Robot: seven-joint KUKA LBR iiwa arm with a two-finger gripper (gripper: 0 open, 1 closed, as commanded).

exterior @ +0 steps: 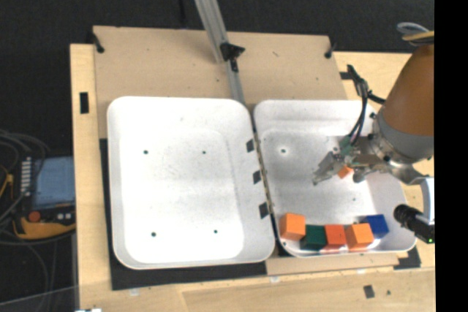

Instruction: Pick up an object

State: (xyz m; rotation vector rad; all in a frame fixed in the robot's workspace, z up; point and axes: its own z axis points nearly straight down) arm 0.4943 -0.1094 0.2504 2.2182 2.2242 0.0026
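- The claw (pixel 330 170) hangs over the middle of the right bin (pixel 307 120), a small orange object (pixel 342 172) at its tips; whether it pinches that object is too blurred to tell.
- Along the right bin's near wall sit an orange block (pixel 294 225), a green block (pixel 315 236), two more orange blocks (pixel 336 234) (pixel 360 234) and a blue block (pixel 376 224).
- Left of the right bin, touching it, lies the left bin (pixel 183 179) on the counter (pixel 212 55).
- The arm (pixel 409 106) is cut off at the frame edge.
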